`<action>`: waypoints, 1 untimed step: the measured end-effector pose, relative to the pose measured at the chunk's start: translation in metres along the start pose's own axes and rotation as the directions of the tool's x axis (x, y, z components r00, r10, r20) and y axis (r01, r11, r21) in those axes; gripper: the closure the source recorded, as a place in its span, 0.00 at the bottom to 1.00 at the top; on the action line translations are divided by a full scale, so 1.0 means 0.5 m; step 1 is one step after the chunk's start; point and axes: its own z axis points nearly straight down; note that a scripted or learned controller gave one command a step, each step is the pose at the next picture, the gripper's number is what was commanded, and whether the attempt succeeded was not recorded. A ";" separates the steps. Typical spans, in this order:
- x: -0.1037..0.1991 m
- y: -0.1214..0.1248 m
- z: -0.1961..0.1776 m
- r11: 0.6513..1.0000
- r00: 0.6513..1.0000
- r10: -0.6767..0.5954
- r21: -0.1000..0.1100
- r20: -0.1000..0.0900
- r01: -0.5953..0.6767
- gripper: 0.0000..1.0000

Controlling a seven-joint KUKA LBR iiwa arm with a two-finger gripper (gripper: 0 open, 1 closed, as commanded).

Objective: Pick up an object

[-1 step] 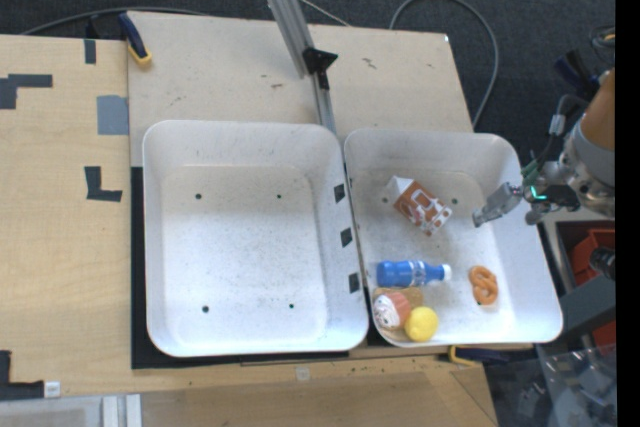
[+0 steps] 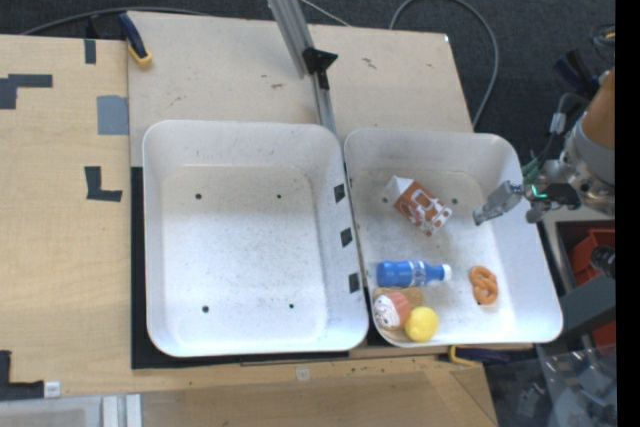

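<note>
yellow ball [image 2: 422, 323], blue bottle [image 2: 410, 272], hand [image 2: 497, 203]

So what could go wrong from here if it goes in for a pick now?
1. The gripper sits near the right bin rim, so a straight descent might clip the wall.
2. The blue bottle, yellow ball and pink-and-white toy crowd one corner; closing there could pinch two or knock one away.
3. The pretzel lies flat and small, so fingers may slide off it.

Right bin [image 2: 520, 245] – carton [image 2: 420, 205], blue bottle [image 2: 410, 272], pretzel [image 2: 484, 285]; end effector [image 2: 497, 203] above rim.
</note>
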 end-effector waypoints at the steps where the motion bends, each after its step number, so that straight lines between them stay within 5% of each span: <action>1: 0.013 -0.009 0.092 1.000 1.000 0.000 0.005 -0.001 0.000 0.00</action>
